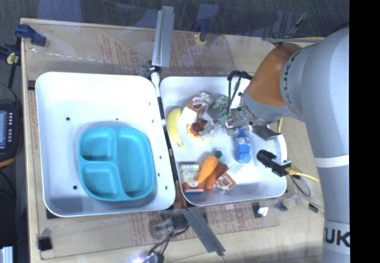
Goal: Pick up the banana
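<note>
From my console, the curved yellow banana (173,126) lies untouched in the right-hand shallow white bin (270,190), tucked against its left wall, so I judge the pick not yet made: everything from approach to grasp to lift is left. The fruit looks whole, smooth and pale yellow, lying on its side with its arc running lengthwise along the wall, one end partly under a white packet (189,116). The gripper (228,118) sits to the banana's right, over a cluster of small wrapped packets (202,103), apart from the fruit with that clutter between them. I cannot tell how wide it is set, nor that it has anything. Nearer the camera from it stand a blue bottle (242,147) and an orange carrot (207,168). Beyond the banana, in the left bin (53,95), rests a turquoise compartment tray (117,162).
</note>
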Robot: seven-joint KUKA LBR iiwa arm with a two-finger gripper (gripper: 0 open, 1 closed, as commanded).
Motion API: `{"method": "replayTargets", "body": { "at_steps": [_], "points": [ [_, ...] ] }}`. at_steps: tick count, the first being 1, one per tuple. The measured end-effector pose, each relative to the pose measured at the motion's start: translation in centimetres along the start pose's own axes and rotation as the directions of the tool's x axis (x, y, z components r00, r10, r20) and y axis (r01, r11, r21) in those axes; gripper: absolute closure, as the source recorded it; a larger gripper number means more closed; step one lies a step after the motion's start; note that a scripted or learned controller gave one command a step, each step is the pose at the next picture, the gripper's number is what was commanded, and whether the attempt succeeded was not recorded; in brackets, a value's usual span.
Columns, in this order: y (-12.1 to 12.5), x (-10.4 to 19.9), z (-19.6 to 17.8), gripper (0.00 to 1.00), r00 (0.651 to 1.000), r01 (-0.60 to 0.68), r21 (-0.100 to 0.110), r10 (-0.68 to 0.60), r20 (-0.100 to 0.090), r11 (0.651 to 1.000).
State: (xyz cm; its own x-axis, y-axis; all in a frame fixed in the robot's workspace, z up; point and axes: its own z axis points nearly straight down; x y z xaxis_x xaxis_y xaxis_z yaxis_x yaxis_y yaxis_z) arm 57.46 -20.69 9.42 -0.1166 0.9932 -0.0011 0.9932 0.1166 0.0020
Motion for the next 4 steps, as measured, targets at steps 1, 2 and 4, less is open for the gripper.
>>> {"method": "replayTargets", "body": {
  "at_steps": [1,2,4],
  "points": [
    [-2.5,6.2,0.3,0.0,1.0,0.001,0.007,-0.001,-0.003,1.0],
    [-4.5,10.1,0.0,0.0,1.0,-0.008,-0.002,0.008,0.011,1.0],
    [1.7,8.6,-0.6,1.0,0.979,-0.205,0.012,0.205,-0.003,0.979]
  ]
}}
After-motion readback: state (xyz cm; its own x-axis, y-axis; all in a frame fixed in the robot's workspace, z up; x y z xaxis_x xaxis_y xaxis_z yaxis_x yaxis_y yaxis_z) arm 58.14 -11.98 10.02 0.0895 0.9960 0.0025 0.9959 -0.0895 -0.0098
